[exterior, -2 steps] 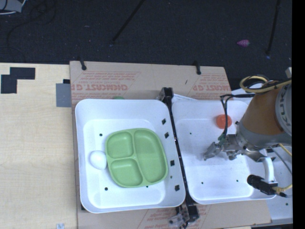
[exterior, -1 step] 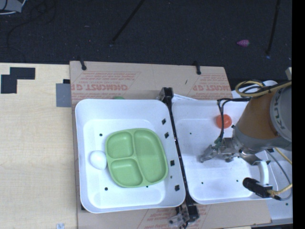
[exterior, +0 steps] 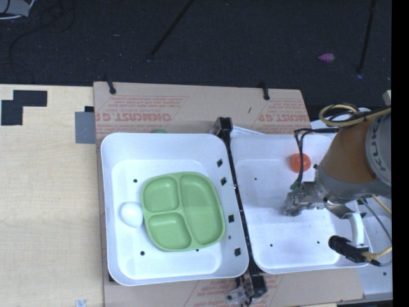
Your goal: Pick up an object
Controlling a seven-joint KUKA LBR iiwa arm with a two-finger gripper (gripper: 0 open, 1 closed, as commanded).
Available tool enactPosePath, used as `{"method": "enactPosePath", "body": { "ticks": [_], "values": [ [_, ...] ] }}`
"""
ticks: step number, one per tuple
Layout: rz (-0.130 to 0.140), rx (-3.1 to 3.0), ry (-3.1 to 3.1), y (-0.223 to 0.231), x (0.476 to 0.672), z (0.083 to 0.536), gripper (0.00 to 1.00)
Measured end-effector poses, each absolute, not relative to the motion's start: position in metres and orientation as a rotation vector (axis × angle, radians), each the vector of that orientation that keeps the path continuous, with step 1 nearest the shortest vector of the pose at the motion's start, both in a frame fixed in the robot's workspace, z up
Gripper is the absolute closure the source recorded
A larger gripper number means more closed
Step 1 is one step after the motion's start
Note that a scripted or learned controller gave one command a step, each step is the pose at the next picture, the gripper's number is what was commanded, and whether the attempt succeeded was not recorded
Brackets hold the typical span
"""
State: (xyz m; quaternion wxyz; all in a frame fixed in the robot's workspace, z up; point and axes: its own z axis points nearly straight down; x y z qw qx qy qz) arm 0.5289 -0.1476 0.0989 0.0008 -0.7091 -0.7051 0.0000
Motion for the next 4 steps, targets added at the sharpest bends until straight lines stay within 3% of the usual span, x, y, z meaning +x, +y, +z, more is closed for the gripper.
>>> {"method": "enactPosePath", "body": {
  "ticks": [2,3,4],
  "values": [
    [-0.003,-2.221,-2.225,-0.133,0.534,0.211,1.0],
    [0.001,-2.219,-2.221,-0.134,0.534,0.215,1.0],
    [0.002,-2.214,-2.221,-0.085,0.529,0.206,1.0]
  ]
}}
